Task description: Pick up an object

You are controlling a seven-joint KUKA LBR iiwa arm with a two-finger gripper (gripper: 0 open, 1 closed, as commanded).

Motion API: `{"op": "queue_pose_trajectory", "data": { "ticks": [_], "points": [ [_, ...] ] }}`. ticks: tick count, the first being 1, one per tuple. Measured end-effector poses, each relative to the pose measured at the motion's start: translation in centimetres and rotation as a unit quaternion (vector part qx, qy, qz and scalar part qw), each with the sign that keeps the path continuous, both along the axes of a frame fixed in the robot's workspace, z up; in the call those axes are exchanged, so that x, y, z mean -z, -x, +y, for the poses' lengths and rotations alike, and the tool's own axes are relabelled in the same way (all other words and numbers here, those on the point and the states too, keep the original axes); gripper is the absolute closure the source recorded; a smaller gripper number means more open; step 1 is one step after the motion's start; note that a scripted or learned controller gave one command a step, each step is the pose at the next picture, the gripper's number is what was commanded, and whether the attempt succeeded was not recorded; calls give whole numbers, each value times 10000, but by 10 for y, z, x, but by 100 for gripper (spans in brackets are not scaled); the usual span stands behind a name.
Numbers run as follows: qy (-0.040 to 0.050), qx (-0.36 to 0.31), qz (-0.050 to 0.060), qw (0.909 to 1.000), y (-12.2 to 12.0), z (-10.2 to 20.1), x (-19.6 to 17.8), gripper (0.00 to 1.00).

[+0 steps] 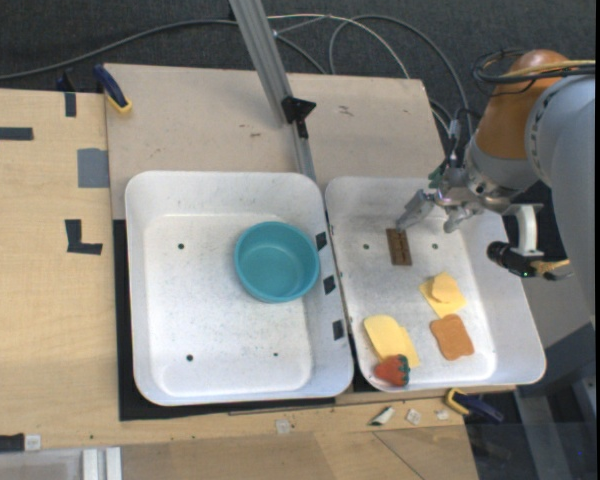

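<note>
Item 1, gripper [432, 211]: I see it over the right bin [510, 368], toward that bin's 12 o'clock end. Its two fingers stand spread apart with nothing between them.

Item 2, brown block [400, 247]: my likeliest target. It lies flat on the bin floor just at the gripper's 7 o'clock, apart from the fingertips, long axis running roughly 12 to 6. I judge it stiff, light and thin; I would close across its narrow width at mid-length, low to the floor.

Item 3, yellow piece [443, 292] and orange piece [452, 337], at the block's 4 to 5 o'clock, near each other. They look like flat toy food, probably light, hard to get under.

Item 4, pale yellow piece [388, 336] with red piece [392, 371] touching its 6 o'clock end.

Item 5, left bin [160, 368], holding a blue bowl [276, 260].
</note>
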State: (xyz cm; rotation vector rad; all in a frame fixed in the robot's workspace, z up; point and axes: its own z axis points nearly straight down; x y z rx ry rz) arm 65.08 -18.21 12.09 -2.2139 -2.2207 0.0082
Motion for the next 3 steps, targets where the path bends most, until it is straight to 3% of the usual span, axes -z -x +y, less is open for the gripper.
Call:
{"op": "queue_pose_trajectory", "data": {
  "ticks": [1,2,3],
  "points": [
    [9,-1,-29,10000,0,1,34,0],
    [12,-7,-30,10000,0,2,22,100],
    [5,8,-53,10000,2,6,-21,100]
  ]
}}
